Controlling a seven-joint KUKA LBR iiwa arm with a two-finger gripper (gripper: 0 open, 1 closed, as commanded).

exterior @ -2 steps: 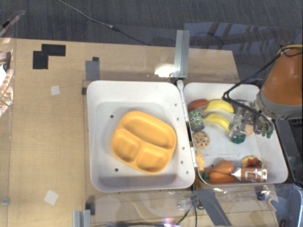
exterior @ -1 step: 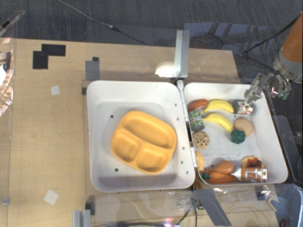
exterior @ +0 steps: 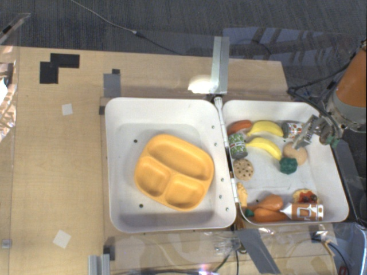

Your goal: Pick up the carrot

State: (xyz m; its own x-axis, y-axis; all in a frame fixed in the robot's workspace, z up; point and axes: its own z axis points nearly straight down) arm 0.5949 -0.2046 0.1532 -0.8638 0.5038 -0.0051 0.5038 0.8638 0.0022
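The carrot — orange, smooth, tapered — is lying near the front edge of the right bin, touching a small orange-labelled bottle. The claw is hovering near the bin's back-right corner — its opening I cannot tell.

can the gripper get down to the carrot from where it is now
Probably yes, but it's tight. The carrot lies uncovered at the right bin's near edge, while the gripper hovers toward the far side. An orange bottle crowds it, and the bin wall is close.
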